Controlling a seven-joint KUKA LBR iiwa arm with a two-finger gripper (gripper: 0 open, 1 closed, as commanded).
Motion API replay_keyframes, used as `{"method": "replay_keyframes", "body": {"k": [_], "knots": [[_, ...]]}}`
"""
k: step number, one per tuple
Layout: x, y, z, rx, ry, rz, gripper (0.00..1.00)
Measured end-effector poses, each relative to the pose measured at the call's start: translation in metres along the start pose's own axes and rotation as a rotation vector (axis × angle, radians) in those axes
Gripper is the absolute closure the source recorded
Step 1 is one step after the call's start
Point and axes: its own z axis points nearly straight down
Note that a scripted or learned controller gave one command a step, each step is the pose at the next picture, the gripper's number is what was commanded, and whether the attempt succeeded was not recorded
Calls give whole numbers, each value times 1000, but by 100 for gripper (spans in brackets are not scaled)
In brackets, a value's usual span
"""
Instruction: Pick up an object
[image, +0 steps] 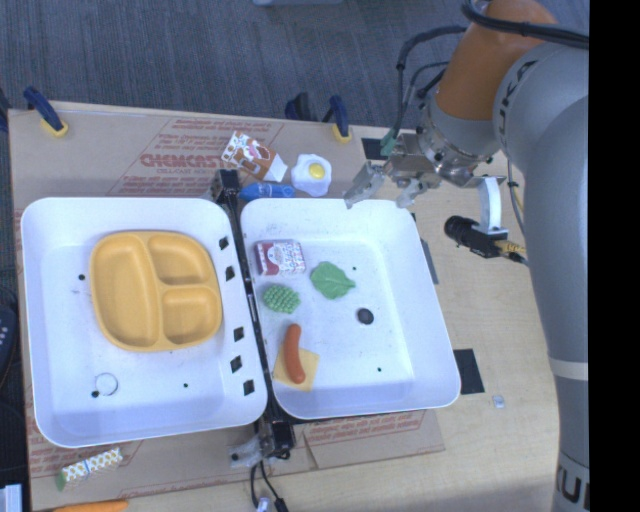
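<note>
Gripper (381, 192) is seen above the far rim of the right bin (430, 300), fingers spread apart, nothing between them. In that bin are found a red-and-white carton (280, 257), green leaf (331, 279), green bumpy piece (281, 297), hot dog (292, 354) and dark disc (365, 316). Yellow divided tray (155, 289) is noted in the left bin (40, 330)

R bin holds five small items, none held: a red-and-white packet (280, 257) lying flat near the upper-left corner, w/ a green leaf-shaped piece (331, 279) just to its right and a green bumpy oval (281, 298) just below it. A red sausage (292, 352) lies lengthwise on a yellow slice (305, 371) by the bin's left wall, lower down. A small dark round piece (365, 317) sits alone mid-bin, apart from the rest.
</note>
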Motion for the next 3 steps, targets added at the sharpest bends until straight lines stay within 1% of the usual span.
{"method": "replay_keyframes", "body": {"k": [1, 2, 3], "knots": [[32, -21, 149, 2, 0, -45, 0], [59, -88, 167, 2, 1, -28, 0], [68, -153, 167, 2, 2, 74, 0]]}}
